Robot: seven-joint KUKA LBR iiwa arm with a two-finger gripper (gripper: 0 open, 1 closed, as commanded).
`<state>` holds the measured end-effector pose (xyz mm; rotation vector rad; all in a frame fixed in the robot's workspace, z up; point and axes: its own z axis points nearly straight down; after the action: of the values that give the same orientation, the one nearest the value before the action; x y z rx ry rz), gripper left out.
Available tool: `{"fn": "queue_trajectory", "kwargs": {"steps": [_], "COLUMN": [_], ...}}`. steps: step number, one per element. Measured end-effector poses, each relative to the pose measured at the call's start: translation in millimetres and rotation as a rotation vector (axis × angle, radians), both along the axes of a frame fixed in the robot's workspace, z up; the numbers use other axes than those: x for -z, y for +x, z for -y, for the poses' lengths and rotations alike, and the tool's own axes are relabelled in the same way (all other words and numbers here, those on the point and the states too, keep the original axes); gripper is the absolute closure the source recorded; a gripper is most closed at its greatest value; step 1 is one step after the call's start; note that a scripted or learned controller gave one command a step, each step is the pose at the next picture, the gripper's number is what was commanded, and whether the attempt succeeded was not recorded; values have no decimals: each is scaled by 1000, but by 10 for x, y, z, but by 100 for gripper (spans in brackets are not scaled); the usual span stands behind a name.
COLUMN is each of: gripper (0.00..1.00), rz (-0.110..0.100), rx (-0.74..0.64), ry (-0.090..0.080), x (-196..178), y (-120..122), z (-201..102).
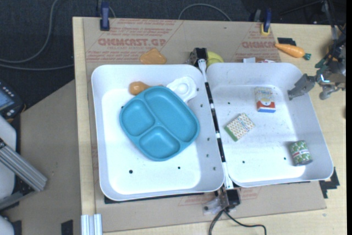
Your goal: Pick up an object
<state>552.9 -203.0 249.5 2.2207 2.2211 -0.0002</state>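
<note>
The wide worktop (pixel 55 135) holds two white bins. The left bin (pixel 110 168) holds a blue tray (pixel 159 123). In the right bin (pixel 313 118) lie three small things: a patterned packet (pixel 240 126), a red box (pixel 265 100), a green can (pixel 300 152). My pincer (pixel 311 87) hangs over that bin's far right corner, fingers apart, holding nothing.

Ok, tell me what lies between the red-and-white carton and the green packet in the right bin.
In the camera view, bare white bin floor separates the red-and-white carton from the green packet. The patterned box lies off to the left of that line.
</note>
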Motion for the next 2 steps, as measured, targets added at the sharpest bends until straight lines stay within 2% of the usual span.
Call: {"fn": "queue_trajectory", "kwargs": {"steps": [1,2], "gripper": [0,0], "rz": [-15,-6], "rx": [-8,-2], "ry": [9,3], "x": [1504,1665], "y": [234,192], "z": [-931,-1094]}}
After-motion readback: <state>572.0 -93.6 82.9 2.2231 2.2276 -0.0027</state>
